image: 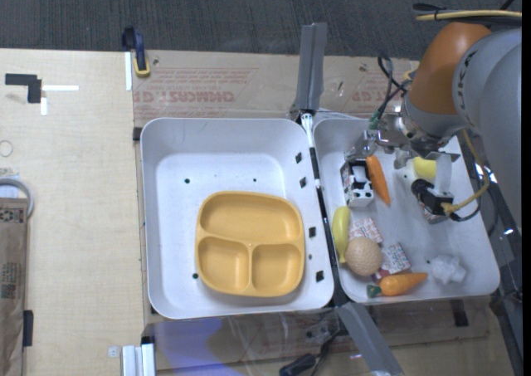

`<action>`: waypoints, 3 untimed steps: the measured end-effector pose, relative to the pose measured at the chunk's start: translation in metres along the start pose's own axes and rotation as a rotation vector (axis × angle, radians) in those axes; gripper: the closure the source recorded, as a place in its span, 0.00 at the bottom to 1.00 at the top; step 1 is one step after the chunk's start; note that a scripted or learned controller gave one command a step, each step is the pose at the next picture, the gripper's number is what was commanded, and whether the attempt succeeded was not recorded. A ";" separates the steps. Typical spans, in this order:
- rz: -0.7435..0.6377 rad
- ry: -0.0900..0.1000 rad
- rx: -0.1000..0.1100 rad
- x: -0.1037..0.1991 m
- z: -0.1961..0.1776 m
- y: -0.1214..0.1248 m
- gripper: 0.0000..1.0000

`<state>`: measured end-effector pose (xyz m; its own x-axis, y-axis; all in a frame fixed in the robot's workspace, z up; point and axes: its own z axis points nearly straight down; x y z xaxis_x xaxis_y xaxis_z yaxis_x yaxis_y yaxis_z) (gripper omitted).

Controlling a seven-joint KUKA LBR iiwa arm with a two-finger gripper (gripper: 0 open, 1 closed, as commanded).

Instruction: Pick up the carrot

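A yellow divided plate (250, 244) is lying in the left bin (158, 200), playing no part here. In the right bin (477, 241), a banana (340, 231), a brown ball (363, 256) and a second carrot (401, 283) are sitting near the front. Further back, a carrot (378, 179) is hanging slantwise just beneath the gripper (371, 153), beside a small black-and-white box (358, 183). Whether the pincer is grasping that carrot cannot be told. The arm (452, 75) appears to be working at the grasp or early lift; next it needs a straight rise, clear of the box and bin wall.
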<state>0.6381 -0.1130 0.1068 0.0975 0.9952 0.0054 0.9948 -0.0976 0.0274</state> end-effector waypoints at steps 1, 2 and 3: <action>-0.153 -0.007 -0.007 0.002 -0.001 -0.017 0.00; -0.367 -0.006 -0.002 -0.055 0.000 0.027 0.00; -0.542 -0.002 0.000 -0.103 -0.001 0.025 0.00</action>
<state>0.6524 -0.2178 0.1080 -0.4293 0.9031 -0.0111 0.9027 0.4295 0.0258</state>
